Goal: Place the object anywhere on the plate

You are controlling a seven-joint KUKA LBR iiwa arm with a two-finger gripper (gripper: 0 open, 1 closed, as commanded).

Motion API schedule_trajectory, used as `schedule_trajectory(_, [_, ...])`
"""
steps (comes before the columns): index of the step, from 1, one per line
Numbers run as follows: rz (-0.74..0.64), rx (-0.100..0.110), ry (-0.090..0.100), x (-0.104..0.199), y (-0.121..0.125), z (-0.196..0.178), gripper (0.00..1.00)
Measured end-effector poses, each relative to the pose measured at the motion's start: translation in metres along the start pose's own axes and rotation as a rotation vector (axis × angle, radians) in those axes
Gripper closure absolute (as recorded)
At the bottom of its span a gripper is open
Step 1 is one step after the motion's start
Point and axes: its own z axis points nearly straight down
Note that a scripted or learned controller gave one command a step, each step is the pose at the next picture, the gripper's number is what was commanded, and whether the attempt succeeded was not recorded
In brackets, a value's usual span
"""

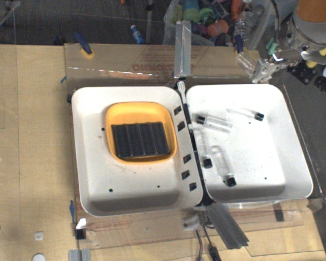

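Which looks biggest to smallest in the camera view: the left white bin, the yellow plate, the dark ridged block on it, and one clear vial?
1. left white bin
2. yellow plate
3. dark ridged block
4. clear vial. The three vials in the right bin look alike in size.

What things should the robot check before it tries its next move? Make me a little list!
1. Plate in place: the yellow plate sits in the left bin. Ok.
2. Room on the plate: a black ridged block covers most of its middle; a yellow border shows around it. Not ok.
3. Objects to pick: three clear tubes with black caps lie in the right bin. Ok.
4. Tubes apart: they lie separate, not stacked. Ok.
5. End effector position: it is above the right bin's far edge, not over a tube. Not ok.
6. Something held: cannot tell.
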Motion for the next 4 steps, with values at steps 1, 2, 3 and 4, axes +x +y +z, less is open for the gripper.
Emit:
schedule_trajectory(1, [-0.278,-0.002,-0.001,-0.041,-0.010,-0.052,1.00])
schedule_trajectory(2, [-0.604,-0.004,-0.003,-0.092,-0.023,-0.095,1.00])
schedule_trajectory(3, [-0.914,-0.005,-0.004,-0.103,-0.034,-0.132,1.00])
schedule_trajectory(4, [-1.009,-0.005,-0.005,-0.101,-0.031,-0.132,1.00])
